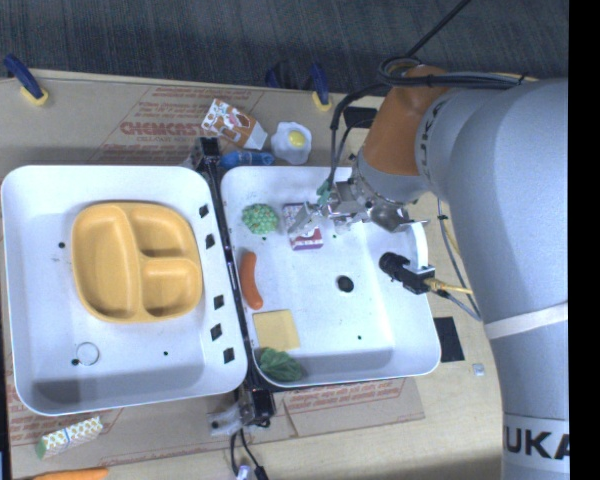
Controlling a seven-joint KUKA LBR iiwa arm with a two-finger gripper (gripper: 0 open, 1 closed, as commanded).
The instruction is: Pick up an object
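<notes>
One fixed overhead camera, slanted down over both bins [40, 388].

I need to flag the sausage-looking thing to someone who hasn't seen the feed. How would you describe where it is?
Find the right bin of the two white ones. Along its left wall, below the green broccoli-like piece and above the flat yellow cheese slice, lies the sausage. It is the one long, thin orange-red item there.

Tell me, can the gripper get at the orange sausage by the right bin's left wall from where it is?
Probably yes. The sausage lies alone on the bin floor, nothing atop it. The gripper hovers nearby, though the wall beside it may crowd one finger.
</notes>
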